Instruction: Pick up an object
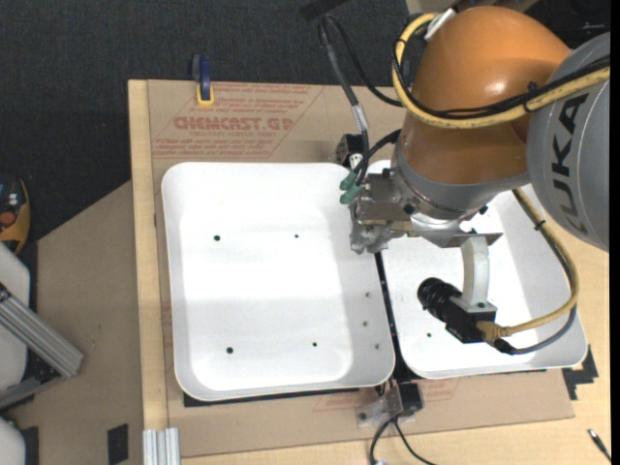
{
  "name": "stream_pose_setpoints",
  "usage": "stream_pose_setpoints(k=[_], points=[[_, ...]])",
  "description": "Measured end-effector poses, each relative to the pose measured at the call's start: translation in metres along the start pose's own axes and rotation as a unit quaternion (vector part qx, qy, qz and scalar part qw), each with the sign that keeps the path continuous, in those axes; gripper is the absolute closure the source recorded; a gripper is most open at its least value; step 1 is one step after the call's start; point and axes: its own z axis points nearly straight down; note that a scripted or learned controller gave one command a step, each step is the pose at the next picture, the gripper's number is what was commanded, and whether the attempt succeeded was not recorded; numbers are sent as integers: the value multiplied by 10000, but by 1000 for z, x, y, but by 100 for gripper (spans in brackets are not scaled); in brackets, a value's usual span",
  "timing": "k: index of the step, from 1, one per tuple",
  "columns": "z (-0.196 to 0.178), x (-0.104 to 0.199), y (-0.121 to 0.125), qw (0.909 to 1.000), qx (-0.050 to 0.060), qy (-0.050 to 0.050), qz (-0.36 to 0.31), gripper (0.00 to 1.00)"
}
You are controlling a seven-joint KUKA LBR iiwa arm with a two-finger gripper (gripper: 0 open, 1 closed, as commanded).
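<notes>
the bench (143, 308) carries 2 white bins, the left bin (194, 289) touching the right bin (426, 349). the gripper (372, 229) hangs over the seam between them, toward the far end; open or closed, cannot tell. a small green thing (349, 191) shows at its left edge, held or not unclear. farther back, a blue-and-yellow clamp (202, 78).

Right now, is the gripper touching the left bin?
Cannot tell. The camera view shows the gripper over the right rim of the left bin, but not its height.

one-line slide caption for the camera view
KUKA arm reaches in from the right, gripper above the seam between the left bin and the right bin.
</notes>
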Motion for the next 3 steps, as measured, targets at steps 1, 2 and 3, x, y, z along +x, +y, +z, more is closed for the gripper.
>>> stream_pose_setpoints(k=[1,2,3], points=[[-23,-41,0,10000,9,7,-37,100],[-142,-12,1,9999,-47,33,-87,100],[-20,1,44,9999,88,-5,-60,100]])
